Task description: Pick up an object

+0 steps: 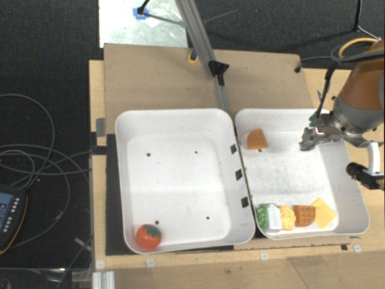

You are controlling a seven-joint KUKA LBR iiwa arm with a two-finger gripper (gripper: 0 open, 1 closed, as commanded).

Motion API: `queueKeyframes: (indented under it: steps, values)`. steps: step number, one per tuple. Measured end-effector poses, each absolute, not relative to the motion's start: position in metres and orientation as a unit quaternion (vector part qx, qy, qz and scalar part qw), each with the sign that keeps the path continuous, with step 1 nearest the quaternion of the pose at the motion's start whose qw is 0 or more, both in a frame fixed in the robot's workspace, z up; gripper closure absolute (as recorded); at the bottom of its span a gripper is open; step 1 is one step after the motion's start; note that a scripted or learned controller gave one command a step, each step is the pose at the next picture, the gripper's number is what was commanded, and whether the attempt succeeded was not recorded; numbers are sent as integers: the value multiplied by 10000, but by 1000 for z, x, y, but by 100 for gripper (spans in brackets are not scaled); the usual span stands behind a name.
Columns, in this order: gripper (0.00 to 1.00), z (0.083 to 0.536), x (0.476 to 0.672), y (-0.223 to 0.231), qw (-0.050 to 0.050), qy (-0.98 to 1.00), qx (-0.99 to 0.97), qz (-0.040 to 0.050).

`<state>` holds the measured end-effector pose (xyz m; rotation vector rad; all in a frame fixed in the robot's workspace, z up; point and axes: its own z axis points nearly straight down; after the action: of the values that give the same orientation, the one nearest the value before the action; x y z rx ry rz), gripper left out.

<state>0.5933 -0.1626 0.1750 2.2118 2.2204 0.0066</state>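
Left to right across the bench (99,161). Left bin (174,120): a red tomato (148,236) rests in the corner at 7 o'clock, well apart from everything else. Right bin (337,179): an orange wedge (257,139) lies toward 11 o'clock; along the edge at 6 o'clock runs a row of a green-and-white piece (266,215), a corn cob (287,217), a brown waffle (304,215) and a yellow cheese slice (323,213), touching or just beside one another. The pincer (308,141) hangs over the right bin's 1 o'clock region, nothing visibly between its tips; how far it is spread cannot be told. Progress, as judged: no object is lifted, so the pick remains wholly undone. Nearest candidate is the orange wedge, at the pincer's 9 o'clock, near but apart; the row lies toward its 6 o'clock, further off.
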Motion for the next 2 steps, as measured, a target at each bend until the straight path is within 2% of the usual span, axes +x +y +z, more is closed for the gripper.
queueKeyframes:
  steps: [1,2]
  values:
    - [100,235,600,-171,43,7088,7054,20]
    - [100,267,601,-171,27,7090,7052,15]
